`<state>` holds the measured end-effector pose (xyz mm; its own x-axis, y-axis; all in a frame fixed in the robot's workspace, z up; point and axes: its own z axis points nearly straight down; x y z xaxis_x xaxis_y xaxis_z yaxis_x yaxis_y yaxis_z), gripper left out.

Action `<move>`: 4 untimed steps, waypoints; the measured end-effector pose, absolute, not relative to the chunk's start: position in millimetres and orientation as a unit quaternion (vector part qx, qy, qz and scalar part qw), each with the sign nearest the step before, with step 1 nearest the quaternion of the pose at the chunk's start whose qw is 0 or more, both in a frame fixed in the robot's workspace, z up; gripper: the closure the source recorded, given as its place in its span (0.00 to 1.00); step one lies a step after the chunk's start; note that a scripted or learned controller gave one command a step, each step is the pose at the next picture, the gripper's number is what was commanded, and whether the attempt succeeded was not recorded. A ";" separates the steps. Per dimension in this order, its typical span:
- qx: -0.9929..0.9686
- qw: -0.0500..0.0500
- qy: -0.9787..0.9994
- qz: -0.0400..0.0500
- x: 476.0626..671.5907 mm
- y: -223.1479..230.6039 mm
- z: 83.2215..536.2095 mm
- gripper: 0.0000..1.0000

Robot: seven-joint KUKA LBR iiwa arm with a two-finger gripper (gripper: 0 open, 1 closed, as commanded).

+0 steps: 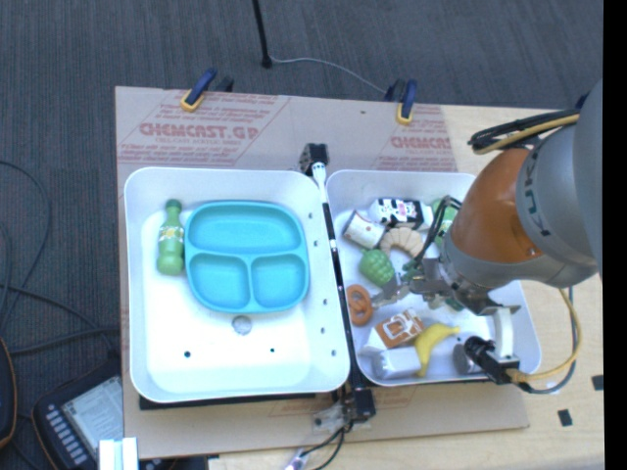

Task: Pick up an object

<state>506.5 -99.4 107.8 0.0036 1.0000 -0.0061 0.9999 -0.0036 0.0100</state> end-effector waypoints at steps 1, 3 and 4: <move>0.708 0.005 0.706 0.001 506.6 -99.0 117.0 1.00; 0.707 0.005 0.707 0.003 488.5 -99.0 87.7 0.00; 0.708 0.012 0.706 0.004 491.1 -101.9 99.7 1.00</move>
